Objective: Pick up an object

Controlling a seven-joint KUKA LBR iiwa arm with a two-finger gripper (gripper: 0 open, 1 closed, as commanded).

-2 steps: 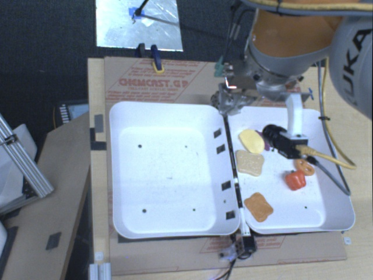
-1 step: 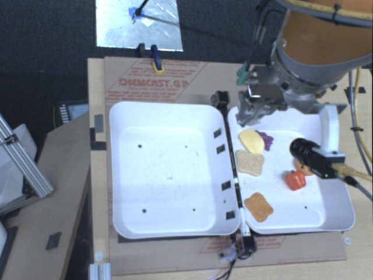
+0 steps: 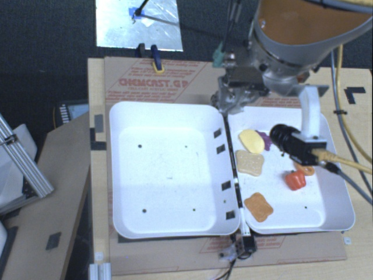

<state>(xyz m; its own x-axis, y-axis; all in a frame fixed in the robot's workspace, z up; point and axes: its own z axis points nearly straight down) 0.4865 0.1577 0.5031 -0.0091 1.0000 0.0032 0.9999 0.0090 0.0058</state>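
The right bin [image 3: 335, 212] holds several small objects: a yellow piece [image 3: 251, 139] with a purple piece [image 3: 266, 140] beside it, a tan toast-like slice [image 3: 250, 164], a red pepper-like piece [image 3: 295, 180] touching an orange piece [image 3: 305, 170], and a brown cookie-like piece [image 3: 258, 206]. My gripper [image 3: 232, 102] hangs over the far end of the divider between the two bins, above and behind the yellow piece. Nothing shows in its grasp.
The left bin [image 3: 116, 156] lies beside the right one on a cardboard sheet [image 3: 157, 80]. A black cylinder on a white bracket [image 3: 291, 143] juts over the right bin, with a yellow cable trailing right. A foil sheet [image 3: 139, 15] lies at the back.
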